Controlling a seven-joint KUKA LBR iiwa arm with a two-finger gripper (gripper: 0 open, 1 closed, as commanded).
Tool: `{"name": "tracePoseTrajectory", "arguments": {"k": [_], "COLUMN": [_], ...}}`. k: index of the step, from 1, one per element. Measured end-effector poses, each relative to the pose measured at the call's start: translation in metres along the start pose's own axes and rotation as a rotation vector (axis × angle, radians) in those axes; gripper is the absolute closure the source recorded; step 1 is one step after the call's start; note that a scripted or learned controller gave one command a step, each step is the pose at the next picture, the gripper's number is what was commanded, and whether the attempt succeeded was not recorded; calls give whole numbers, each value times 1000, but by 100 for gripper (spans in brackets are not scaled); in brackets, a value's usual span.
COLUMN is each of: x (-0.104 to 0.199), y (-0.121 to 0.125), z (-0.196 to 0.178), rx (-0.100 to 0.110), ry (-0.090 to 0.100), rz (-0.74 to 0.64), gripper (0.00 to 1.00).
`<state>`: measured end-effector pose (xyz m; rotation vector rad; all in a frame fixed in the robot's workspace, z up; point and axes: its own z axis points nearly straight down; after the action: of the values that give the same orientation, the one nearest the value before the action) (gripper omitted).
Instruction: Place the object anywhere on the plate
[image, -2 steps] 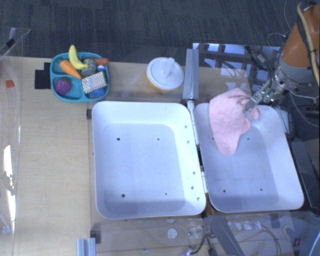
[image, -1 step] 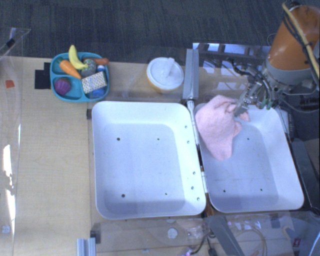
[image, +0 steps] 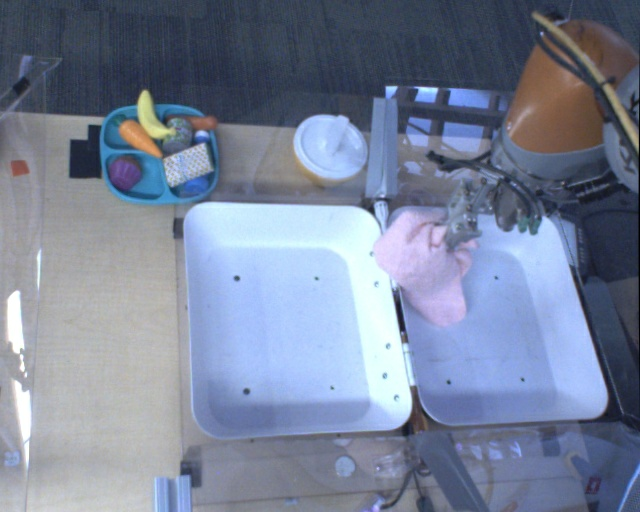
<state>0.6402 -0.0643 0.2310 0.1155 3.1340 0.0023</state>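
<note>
A pink cloth (image: 428, 272) hangs in a crumpled bunch over the far left part of the right bin (image: 520, 350), next to the divider between the bins. My gripper (image: 461, 230) is at the cloth's upper right corner, with its fingers shut on a fold of the fabric. The arm's orange band (image: 560, 80) rises behind it at the top right. The blue sectioned plate (image: 106, 150) sits on the bench at the far left, beyond the left bin, and carries toy food: a banana, a carrot and several other pieces.
The left bin (image: 290, 320) lies between the cloth and the plate. A white lidded bowl with a yellow rim (image: 330, 148) stands behind the bins. A metal frame (image: 380, 150) rises at the far edge between the bins.
</note>
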Motion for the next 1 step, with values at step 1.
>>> {"name": "tracePoseTrajectory", "arguments": {"k": [1], "x": [17], "y": [51], "z": [9], "rx": [0], "ry": [-1], "rz": [-74], "gripper": [100]}}
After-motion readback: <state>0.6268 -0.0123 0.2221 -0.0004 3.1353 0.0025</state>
